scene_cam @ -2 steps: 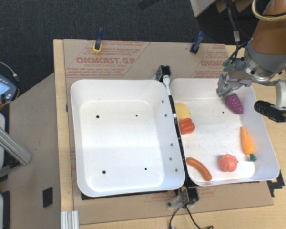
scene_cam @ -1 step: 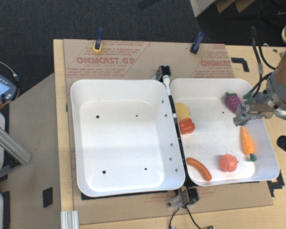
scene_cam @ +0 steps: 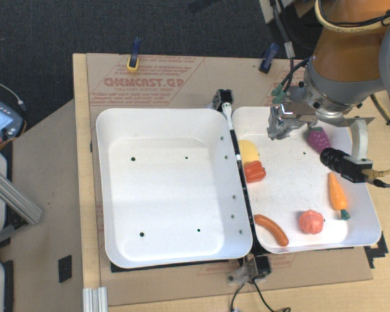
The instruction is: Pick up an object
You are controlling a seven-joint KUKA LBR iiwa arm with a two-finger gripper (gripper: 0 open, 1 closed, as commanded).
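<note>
The right bin [scene_cam: 292, 181] holds several toy foods. A yellow piece [scene_cam: 248, 151] and a red-orange piece [scene_cam: 254, 171] lie against its left wall. A sausage [scene_cam: 272, 229] and a pink-red strawberry [scene_cam: 311, 221] sit near its front edge. An orange carrot [scene_cam: 337, 194] lies at the right, and purple grapes [scene_cam: 317, 138] lie at the back under the arm. My gripper [scene_cam: 279, 127] hangs over the back of this bin, to the right of the yellow piece and left of the grapes, with nothing seen between its fingers.
The left bin [scene_cam: 162, 187] stands beside the right one, with a black clamp [scene_cam: 222, 99] at the top of the shared wall. Both rest on a cardboard sheet [scene_cam: 149, 77] held by blue clips [scene_cam: 134, 56]. A black cable connector [scene_cam: 341, 162] hangs off the arm.
</note>
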